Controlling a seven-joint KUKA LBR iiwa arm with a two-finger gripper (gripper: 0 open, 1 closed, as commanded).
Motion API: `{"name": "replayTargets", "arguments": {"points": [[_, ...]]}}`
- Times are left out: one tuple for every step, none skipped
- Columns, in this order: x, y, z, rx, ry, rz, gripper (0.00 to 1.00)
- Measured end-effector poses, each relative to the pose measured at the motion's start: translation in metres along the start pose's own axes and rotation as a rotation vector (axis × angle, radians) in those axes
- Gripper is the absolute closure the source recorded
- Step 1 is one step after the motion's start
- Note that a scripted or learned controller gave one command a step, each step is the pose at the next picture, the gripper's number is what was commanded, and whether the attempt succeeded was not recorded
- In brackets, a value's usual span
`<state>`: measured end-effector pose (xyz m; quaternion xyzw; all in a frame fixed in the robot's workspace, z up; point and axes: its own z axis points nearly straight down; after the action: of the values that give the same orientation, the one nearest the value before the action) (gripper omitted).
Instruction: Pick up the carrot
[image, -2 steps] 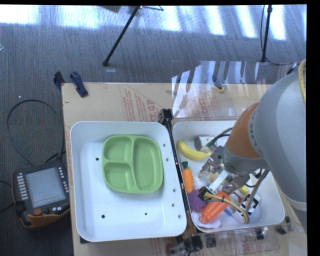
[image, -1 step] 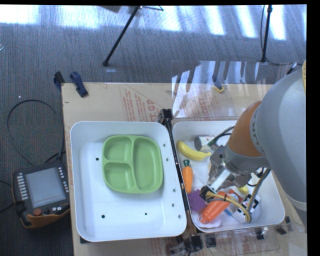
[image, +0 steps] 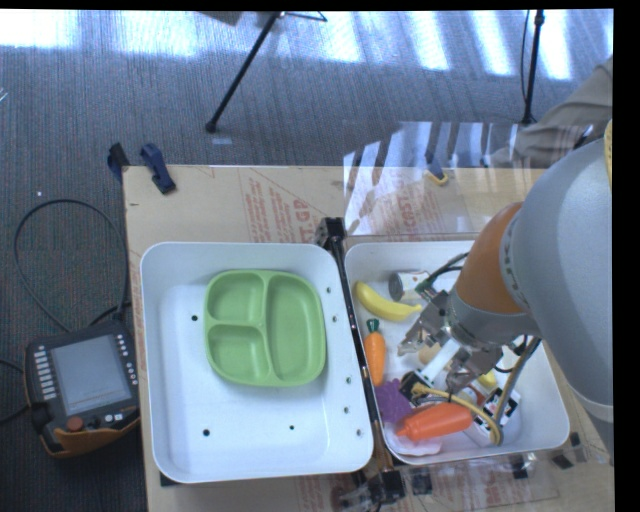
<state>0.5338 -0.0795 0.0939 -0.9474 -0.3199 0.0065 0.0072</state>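
from the overhead camera, my tool (image: 445, 365) hangs low inside the right-hand shallow white plastic bin (image: 555, 425), over a jumble of toy foods. i cannot tell how it stands from this angle. the small orange carrot with a green top (image: 374, 352) lies near the right bin's left wall, upright in the picture, just left of my tool and apart from it. a yellow plastic banana (image: 385, 303) lies just above the carrot. a purple toy piece (image: 391, 402) sits below it, beside a larger orange-red toy (image: 436, 421). the left-hand white bin (image: 180, 400) holds a light green three-compartment plate (image: 266, 327). both bins sit on the brown tabletop (image: 240, 200).
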Motion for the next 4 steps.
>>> {"name": "replayTargets", "arguments": {"points": [[-0.0014,-0.0004,-0.0083,0.009,-0.002,-0.002,1.00],[-0.0016,-0.0005,-0.0080,0.009,-0.003,-0.002,0.00],[-0.0030,-0.0008,-0.0163,0.018,-0.004,-0.005,1.00],[-0.0031,-0.0008,-0.0160,0.018,-0.005,-0.005,0.00]]}}
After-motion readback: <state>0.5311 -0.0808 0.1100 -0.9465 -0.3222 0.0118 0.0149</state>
